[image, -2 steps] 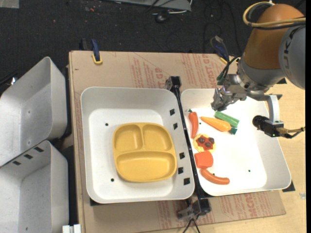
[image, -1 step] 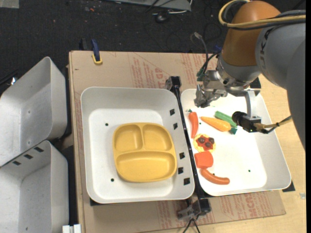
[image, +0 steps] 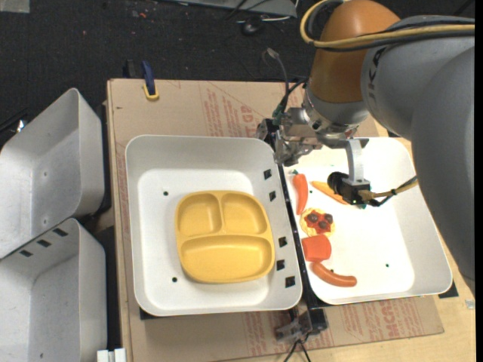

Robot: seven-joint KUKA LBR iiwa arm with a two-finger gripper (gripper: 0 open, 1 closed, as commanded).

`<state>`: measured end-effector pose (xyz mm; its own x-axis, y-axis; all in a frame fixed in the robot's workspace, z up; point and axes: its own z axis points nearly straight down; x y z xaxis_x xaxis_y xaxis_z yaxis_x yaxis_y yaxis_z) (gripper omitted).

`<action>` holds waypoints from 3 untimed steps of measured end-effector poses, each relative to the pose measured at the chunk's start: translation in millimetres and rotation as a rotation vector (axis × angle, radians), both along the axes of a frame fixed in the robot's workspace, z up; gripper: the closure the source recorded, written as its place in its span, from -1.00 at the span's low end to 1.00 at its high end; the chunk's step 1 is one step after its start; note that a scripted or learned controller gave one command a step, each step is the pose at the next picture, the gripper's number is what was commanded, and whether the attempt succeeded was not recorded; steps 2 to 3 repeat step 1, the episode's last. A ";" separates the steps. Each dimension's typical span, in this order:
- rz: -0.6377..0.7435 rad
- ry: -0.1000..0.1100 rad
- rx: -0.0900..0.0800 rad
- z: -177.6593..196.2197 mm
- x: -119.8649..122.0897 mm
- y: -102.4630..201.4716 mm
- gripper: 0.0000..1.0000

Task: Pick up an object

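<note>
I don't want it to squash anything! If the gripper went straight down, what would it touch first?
Probably the orange carrot lying just below the gripper, by the left wall of the right bin. Depth is unclear here, so it could land on the bin floor beside it.

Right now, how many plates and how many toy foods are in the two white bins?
Yellow plate: 1
Toy foods: 5 (long red one, orange one, spotted one, red chunk, sausage)
Total: 6
</note>
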<state>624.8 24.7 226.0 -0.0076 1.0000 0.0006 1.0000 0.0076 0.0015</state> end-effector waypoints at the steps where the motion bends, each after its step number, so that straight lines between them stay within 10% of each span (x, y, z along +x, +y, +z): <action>1: 0.000 -0.001 0.000 -6.3 17.1 51.4 1.00; 3: 0.000 -0.001 0.000 -6.3 17.1 51.4 1.00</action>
